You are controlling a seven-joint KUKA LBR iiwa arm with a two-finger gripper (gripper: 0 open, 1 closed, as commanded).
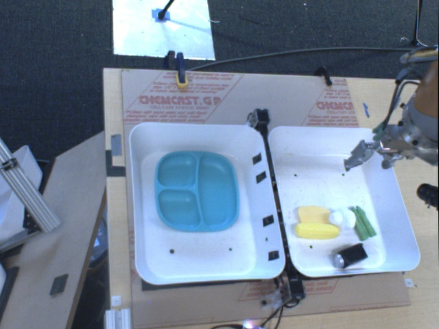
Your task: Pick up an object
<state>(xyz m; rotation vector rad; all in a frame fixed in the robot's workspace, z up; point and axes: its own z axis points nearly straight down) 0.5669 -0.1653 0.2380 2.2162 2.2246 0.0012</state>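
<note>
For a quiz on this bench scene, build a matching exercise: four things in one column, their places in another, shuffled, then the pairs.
Things:
1. blue divided plate
2. yellow banana
3. black cylinder
4. gripper

Places:
A. near front edge of the right bin
B. over the right bin's far right part
C. middle of the left bin
D. right bin, in front of a yellow block

Pairs: 1-C, 2-D, 3-A, 4-B
</note>
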